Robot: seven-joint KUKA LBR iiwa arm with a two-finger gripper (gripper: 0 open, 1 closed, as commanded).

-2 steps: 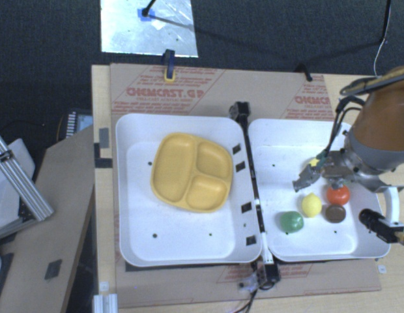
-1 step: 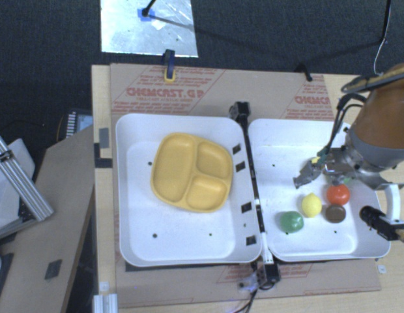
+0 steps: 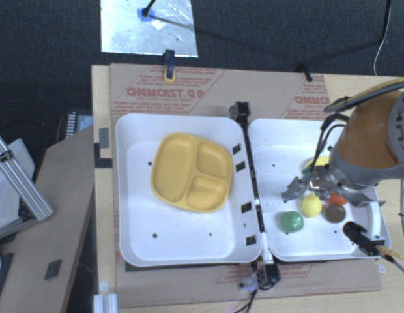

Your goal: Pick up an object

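In the right bin point(image 3: 280, 175), gripper point(image 3: 306, 186) sits low over the toy food cluster; can't tell its state. Yellow ball point(image 3: 311, 206) just below the tip, looks touching. Brown piece point(image 3: 335, 214) right beside the ball, red bit point(image 3: 337, 200) above it. Green ball point(image 3: 292, 222) lower left, near. Left bin point(image 3: 133, 188) holds a yellow divided tray point(image 3: 191, 171).

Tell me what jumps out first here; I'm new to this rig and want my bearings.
The yellow divided plate dominates the left bin, lying alone near its middle. In the right bin, the arm's orange band looms over a cluster of small items: a yellow ball, a green ball and a brown piece, with the end effector just above them.
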